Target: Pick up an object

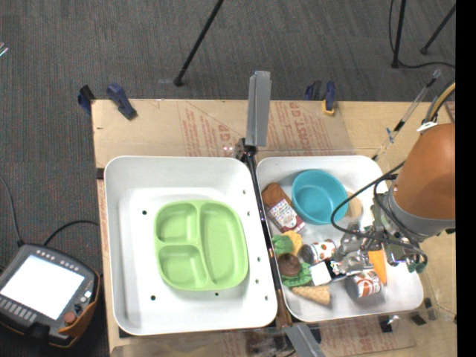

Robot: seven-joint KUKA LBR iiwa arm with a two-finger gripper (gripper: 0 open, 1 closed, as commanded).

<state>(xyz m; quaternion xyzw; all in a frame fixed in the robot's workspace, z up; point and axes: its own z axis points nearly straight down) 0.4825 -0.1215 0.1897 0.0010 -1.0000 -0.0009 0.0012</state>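
Near edge of right bin: a wedge-shaped snack (315, 294) lies by the front wall of the right bin (413, 297), with a small can (364, 284) beside it toward the front right corner.
Pincer: the pincer (358, 257) sits low over the clutter in the bin's right half, just above the can; whether it is open, closed or gripping anything I cannot tell, since cables and dark metal parts hide that part.
Likely target: an orange piece (378, 265) and the can lie closest beneath the tool; either could be the thing to pick, and both rest in the bin.
Doing the step well: judged from this, a straight descent onto one isolated item would serve best, as the items are crowded and touching, and a slanted approach may nudge neighbours or catch the bin wall.
Middle of right bin: a dark round item on green toy leaves (289, 265) and a red packet (282, 207) lie near the left wall.
Arm pose: the arm (430, 181) reaches in from the right edge, its wrist bent down toward the bin.
Far side: a blue bowl (318, 195) rests toward the back wall.
Left bin: a green divided tray (201, 245).
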